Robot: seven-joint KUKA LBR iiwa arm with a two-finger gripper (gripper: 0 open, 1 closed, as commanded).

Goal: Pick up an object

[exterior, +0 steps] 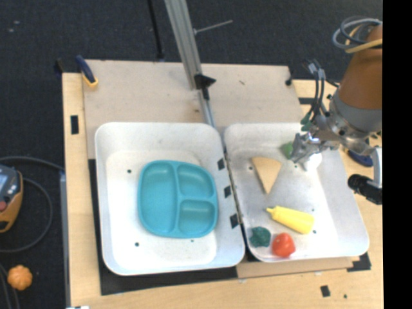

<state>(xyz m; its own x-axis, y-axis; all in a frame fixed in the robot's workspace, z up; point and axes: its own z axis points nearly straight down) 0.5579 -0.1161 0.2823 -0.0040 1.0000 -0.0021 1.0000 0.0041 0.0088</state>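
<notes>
Looks like a robotics lab or test cell. Wooden tabletop [148, 95] on dark carpet, carrying two white bins [116, 140] side by side. Slotted aluminium post [183, 34] rising behind the bins, checker marker on top. Loose cables [38, 166] on the floor left of the tabletop. Grey-and-orange industrial arm [360, 89] at the tabletop's right.

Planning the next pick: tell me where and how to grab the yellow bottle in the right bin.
Take the yellow bottle across its thick body, coming from above. It lies on its side, its long axis slanting down-right, so close across the width; the tapered neck offers less hold.
</notes>
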